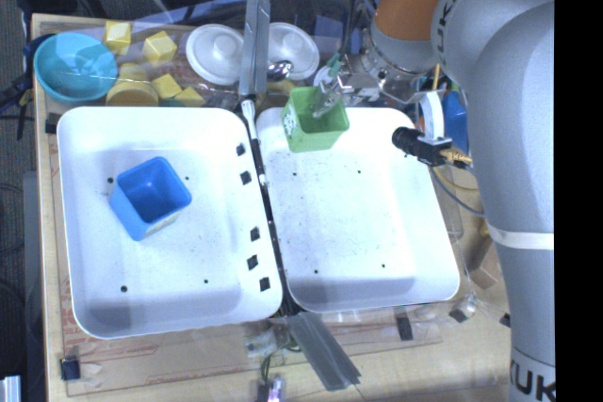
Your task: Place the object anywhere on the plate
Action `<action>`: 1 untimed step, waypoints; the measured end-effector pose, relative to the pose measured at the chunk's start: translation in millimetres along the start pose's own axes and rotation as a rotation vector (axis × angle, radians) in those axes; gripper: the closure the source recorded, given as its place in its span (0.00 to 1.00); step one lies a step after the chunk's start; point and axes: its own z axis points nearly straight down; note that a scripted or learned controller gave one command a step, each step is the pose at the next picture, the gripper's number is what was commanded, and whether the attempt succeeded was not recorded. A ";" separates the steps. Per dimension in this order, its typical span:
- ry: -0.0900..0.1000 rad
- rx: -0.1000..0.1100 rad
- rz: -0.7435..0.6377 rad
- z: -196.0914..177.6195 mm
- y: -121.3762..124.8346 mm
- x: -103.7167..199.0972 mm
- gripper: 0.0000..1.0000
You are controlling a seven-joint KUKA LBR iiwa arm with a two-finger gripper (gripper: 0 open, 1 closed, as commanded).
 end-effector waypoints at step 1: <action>0.000 -0.004 -0.129 -4.2 -11.1 -85.6 1.00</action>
